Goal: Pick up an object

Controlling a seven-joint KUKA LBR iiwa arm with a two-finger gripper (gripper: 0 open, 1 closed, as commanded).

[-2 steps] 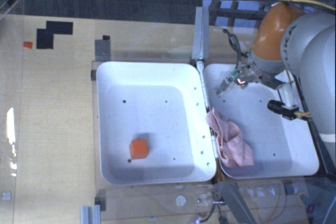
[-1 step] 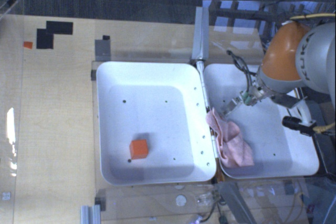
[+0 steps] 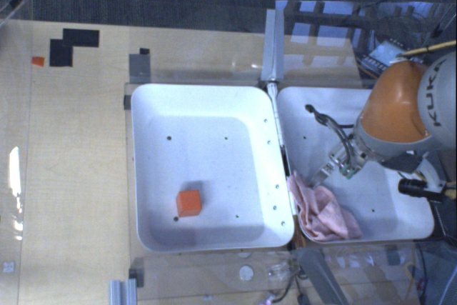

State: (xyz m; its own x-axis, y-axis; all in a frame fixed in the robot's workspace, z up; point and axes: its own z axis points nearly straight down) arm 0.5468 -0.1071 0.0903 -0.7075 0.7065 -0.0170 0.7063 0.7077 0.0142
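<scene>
Arm (image 3: 410,118): grey casing, rounded joint housings. One broad orange band (image 3: 393,107), domed and glossy, sits above the wrist. Dark lettering "KU" is readable on the grey shell at the view's right edge. Wrist section: grey collar under the orange dome. Cable (image 3: 325,119): thin, dark, looping from the wrist area. Gripper (image 3: 334,166): small metallic body, silver-grey, with a small green part near its base. Black cylindrical fitting (image 3: 414,187) projects at the lower side.
</scene>
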